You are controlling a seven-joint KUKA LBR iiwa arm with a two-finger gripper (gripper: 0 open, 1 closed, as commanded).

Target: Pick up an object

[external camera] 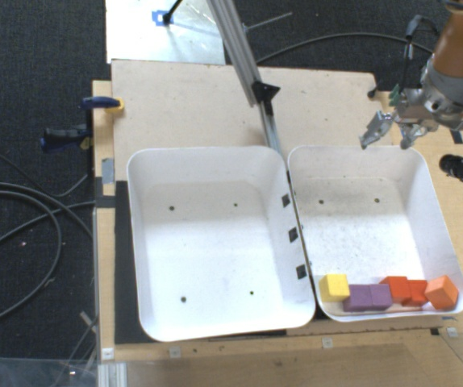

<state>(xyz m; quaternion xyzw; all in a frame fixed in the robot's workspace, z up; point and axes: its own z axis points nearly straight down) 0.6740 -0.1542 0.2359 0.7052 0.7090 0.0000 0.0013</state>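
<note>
Nearest the camera, 4 blocks line the right bin's (433,185) front edge: yellow block (334,286), purple block (368,297), red block (404,289), orange block (442,293). My gripper (390,132) hangs spread and empty over the back edge; I'd descend squarely on the yellow one.

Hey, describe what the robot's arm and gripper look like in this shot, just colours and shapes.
The arm shows a rounded orange band above a grey wrist section. Black cables run along it near the top. The gripper is silvery grey metal with two short, slim fingers pointing down over the far edge of the right bin.
</note>
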